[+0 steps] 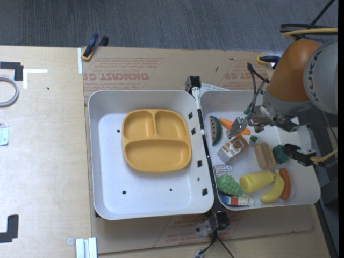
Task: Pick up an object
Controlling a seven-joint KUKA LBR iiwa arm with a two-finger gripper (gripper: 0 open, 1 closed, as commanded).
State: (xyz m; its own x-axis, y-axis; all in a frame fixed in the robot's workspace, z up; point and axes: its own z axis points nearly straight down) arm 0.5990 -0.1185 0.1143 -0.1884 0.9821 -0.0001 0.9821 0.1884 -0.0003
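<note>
The right bin (306,200) holds several toy foods. Among them are a watermelon slice (215,130), an orange carrot (228,124), a small brown and white carton (233,149), a tan bread piece (264,156), a yellow pepper (257,181), a banana (275,188), a red sausage (286,183) and green grapes (229,185). My gripper (243,129) hangs low in the bin's upper part, right by the carrot's end and just above the carton. Its tips are hidden among the objects.
A yellow divided plate (157,140) lies in the left bin (107,198). A dark green item (280,153) sits beside the bread. A printed card (222,170) and a small tube (237,200) lie near the right bin's front left corner. The arm crowds the bin's right side.
</note>
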